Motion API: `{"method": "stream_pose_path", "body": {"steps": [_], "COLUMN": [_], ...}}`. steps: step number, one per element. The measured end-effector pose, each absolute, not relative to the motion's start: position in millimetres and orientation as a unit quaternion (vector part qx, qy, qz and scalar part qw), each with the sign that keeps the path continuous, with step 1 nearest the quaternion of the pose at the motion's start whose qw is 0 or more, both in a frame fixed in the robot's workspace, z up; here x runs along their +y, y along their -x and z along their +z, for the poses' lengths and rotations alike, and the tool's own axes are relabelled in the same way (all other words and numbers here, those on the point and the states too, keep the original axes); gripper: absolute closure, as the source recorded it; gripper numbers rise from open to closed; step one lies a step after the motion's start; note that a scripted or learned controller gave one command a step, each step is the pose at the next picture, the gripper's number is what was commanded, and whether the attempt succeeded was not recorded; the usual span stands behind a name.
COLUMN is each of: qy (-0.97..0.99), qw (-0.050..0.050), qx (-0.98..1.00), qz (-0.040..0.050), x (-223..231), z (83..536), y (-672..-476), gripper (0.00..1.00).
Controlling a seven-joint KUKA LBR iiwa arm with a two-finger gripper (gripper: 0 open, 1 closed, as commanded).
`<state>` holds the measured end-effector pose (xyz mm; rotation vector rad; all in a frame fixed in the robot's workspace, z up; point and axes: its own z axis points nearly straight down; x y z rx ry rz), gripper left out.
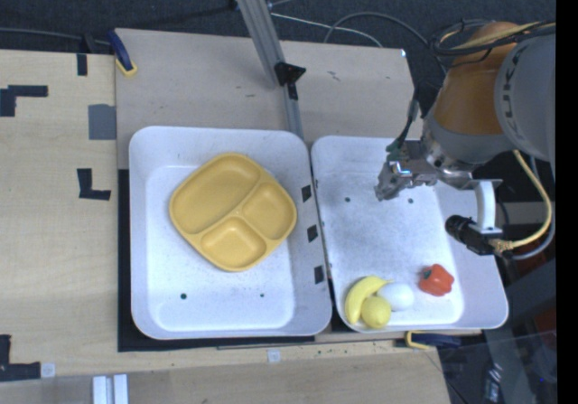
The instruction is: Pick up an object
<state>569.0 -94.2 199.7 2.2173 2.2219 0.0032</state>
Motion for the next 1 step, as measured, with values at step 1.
{"method": "stream_pose_path", "body": {"steps": [1], "qy": [-0.706], "qw": [0.002], "qx": [0.708], "qz": [0.0015], "x": [-83.4], "z": [250.1], "y": [-570.7], "gripper": [1.00]}}
